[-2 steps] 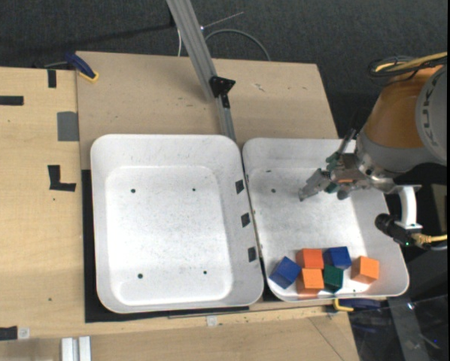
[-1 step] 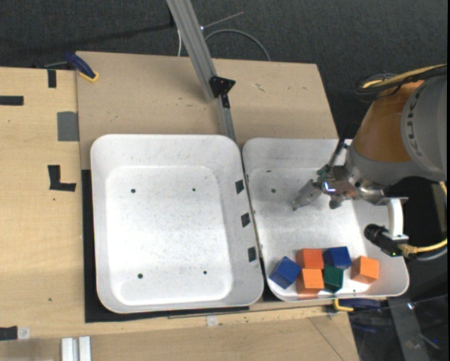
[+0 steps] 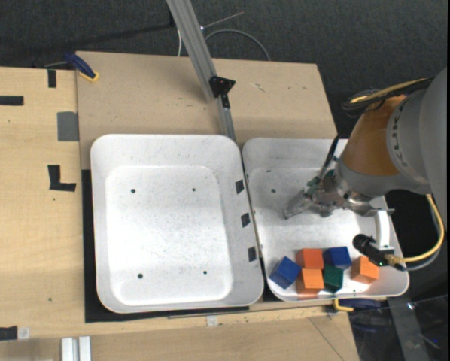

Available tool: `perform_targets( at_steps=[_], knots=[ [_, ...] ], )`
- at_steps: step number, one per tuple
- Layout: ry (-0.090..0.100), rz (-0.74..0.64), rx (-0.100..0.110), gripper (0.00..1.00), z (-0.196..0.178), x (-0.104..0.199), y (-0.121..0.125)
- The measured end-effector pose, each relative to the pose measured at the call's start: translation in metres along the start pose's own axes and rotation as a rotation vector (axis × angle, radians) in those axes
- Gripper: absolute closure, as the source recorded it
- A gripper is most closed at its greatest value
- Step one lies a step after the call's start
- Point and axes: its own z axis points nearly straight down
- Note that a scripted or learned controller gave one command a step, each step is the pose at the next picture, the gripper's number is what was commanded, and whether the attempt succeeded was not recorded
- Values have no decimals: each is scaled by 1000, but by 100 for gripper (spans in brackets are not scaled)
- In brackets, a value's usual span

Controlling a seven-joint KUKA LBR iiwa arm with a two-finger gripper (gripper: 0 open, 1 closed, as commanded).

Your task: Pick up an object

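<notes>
You have two white bins on the bench: the left bin (image 3: 168,220) and the right bin (image 3: 285,164). Against the right bin's near wall you can count six blocks: two blue blocks (image 3: 285,271) (image 3: 337,257), three orange blocks (image 3: 311,258) (image 3: 312,279) (image 3: 365,270), and one green block (image 3: 332,278).

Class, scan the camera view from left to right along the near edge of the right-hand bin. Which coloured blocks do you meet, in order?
Blue block lying at a slant → orange cube at the cluster's front → dark green block → lone orange block by the bin's right rim.
</notes>
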Motion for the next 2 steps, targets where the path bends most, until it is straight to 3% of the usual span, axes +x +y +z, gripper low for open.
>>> perform_targets(
  at_steps=[1,2],
  knots=[
    [2,-1,-1,100,-12,1,1],
    [0,0,-7,100,-54,-1,3]
  ],
)
